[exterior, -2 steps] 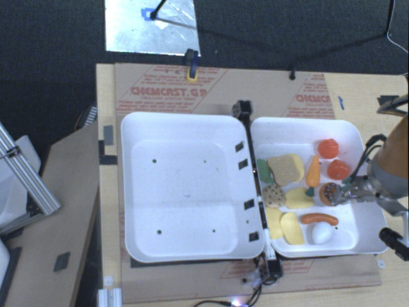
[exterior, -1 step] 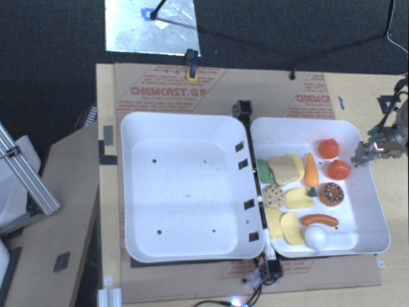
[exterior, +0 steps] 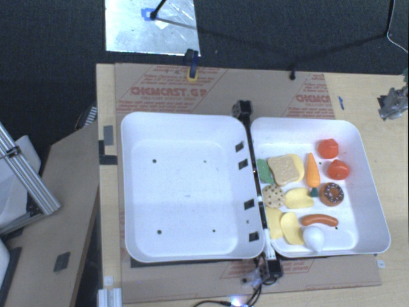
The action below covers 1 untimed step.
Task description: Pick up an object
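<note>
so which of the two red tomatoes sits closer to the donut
The lower tomato, just above the donut; the other tomato lies farther up, beside the carrot's top.

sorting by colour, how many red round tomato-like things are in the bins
2, both in the right bin near its far right corner: one tomato, the other just in front of it.

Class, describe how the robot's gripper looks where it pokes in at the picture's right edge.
The gripper appears as a small, pale grey metallic piece, blocky and angular in outline. Any markings or cables on it are too small to tell.
</note>
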{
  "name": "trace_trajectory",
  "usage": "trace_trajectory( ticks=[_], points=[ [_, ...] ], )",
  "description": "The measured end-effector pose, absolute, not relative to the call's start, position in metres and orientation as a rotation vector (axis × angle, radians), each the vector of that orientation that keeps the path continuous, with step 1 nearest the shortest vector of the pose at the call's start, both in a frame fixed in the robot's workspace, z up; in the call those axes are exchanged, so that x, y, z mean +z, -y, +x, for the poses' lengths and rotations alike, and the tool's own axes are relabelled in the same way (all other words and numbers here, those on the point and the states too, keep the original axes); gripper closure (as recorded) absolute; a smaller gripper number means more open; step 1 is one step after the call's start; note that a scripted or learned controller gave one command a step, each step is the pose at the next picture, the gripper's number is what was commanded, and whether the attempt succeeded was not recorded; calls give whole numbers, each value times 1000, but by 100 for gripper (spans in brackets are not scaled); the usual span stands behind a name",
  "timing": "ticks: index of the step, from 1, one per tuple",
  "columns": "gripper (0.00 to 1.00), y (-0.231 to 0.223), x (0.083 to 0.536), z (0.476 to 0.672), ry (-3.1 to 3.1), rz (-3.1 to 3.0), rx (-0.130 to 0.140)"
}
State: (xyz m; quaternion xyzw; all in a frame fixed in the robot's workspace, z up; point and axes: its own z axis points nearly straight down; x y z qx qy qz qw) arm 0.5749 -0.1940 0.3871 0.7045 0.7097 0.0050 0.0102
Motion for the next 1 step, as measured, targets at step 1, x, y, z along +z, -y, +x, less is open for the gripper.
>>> trace_trajectory(
  ticks=[1],
  points=[
    [100,206,415,672,-2221,2205,8]
  ],
)
